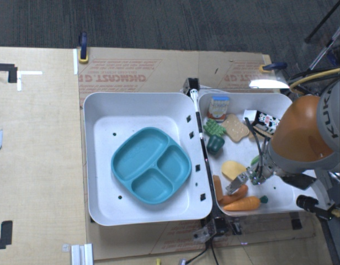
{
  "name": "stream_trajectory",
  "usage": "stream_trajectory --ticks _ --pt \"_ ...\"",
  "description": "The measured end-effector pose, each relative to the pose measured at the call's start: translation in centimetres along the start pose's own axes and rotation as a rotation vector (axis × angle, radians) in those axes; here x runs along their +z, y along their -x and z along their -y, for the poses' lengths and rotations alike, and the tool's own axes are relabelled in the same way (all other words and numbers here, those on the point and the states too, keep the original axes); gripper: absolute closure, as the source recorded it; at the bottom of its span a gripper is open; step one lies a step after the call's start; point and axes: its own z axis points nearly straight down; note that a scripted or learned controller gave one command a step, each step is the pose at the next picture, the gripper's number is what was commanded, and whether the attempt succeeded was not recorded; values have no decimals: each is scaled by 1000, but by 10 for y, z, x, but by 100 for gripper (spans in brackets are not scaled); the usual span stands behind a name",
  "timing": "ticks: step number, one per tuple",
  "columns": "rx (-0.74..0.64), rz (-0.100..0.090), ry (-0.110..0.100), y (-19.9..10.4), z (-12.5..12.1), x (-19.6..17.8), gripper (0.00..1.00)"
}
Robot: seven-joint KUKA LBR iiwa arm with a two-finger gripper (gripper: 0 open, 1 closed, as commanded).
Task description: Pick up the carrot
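Note:
The carrot point(243, 204) lies along the front wall of the right bin point(280, 202), orange with a green stub at its right end. Just above it rests a reddish sausage-like piece point(236, 193). My gripper point(237, 185) hangs low over that spot, its tip right above the sausage piece and slightly behind the carrot's left half. Nothing shows between its fingers. The orange-banded wrist point(298, 129) covers the bin's right part.
The right bin also holds a yellow cheese wedge point(233, 169), a green pepper point(214, 143), a leafy green point(214, 128), a bread slice point(235, 128), a small can point(219, 107) and a black-and-white box point(265, 121). A teal divided plate point(152, 165) sits in the left bin point(98, 148).

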Motion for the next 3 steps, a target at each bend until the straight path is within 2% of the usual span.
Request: stream_trajectory --ticks 1,2,3 --pt "422 0 -1 9 -19 0 0" --pt "418 1 -1 10 -19 -8 100" --pt "398 1 0 -64 -101 -100 100"
